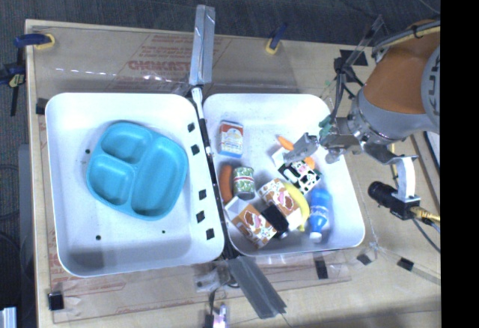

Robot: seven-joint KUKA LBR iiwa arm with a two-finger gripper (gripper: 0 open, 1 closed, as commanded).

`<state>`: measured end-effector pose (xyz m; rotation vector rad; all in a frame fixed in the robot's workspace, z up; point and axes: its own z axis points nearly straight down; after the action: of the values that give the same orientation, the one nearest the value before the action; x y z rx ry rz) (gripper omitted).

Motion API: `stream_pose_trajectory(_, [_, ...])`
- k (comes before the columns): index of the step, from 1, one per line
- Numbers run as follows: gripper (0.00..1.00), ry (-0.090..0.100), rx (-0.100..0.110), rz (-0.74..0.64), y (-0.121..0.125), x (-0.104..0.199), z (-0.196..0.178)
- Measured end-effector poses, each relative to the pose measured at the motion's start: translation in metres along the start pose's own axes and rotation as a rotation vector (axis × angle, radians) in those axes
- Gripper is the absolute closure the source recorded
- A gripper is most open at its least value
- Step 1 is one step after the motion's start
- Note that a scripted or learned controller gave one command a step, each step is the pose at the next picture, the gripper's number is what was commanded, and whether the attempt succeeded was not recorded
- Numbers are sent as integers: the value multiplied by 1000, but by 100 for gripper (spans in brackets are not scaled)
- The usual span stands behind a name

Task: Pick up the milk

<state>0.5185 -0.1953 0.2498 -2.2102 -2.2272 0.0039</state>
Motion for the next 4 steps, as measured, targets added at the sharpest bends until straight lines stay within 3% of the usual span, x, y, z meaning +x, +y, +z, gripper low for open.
stream_pose_trajectory(1, [0, -1, 0, -63, 30, -15, 63])
stream_pose_trajectory(2, [0, -12, -26, -155, 36, -18, 136])
stream_pose_trajectory(3, [100, -17, -30, -160, 38, -19, 123])
stream_pose_trajectory(4, [0, -17, -30, -161, 38, -19, 123])
